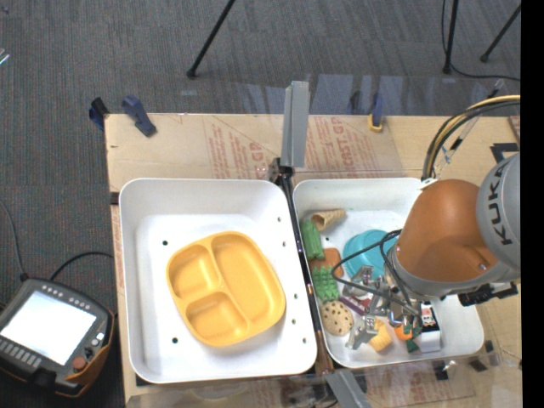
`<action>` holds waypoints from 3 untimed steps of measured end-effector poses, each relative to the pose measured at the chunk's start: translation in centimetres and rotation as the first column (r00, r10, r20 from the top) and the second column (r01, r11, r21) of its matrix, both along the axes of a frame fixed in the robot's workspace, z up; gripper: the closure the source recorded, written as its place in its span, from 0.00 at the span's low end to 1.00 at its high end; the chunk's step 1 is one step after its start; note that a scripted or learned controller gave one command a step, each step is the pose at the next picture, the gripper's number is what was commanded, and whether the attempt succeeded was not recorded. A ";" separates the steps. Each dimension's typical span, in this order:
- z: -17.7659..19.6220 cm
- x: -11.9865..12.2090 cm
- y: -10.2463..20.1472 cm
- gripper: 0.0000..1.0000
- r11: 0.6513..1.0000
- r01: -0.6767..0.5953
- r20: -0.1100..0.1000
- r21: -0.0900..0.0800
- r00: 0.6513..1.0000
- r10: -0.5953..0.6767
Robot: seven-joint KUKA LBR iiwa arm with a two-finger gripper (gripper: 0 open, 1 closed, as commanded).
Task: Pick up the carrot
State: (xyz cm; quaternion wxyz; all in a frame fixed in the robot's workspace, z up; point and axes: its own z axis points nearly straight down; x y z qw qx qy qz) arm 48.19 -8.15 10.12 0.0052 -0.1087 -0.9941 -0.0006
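Camera view: carrot (pixel 410 332) lying at 5 o'clock in right bin (pixel 442 351), under gripper (pixel 380 323); jaws' state unclear. Likely light, stiff plastic, slippery; gripping across mid-body seeming best.

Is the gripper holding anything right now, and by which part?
Cannot tell: the gripper sits low among the right bin's toys, nothing visibly between its fingers.
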 end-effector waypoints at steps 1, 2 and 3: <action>-1.0 -0.2 -0.2 0.00 1.000 0.002 0.021 -0.001 1.000 -0.002; 0.0 0.0 -0.1 1.00 1.000 -0.001 0.025 -0.001 1.000 0.001; 8.7 -0.5 6.0 1.00 0.966 -0.258 0.013 -0.002 0.966 0.258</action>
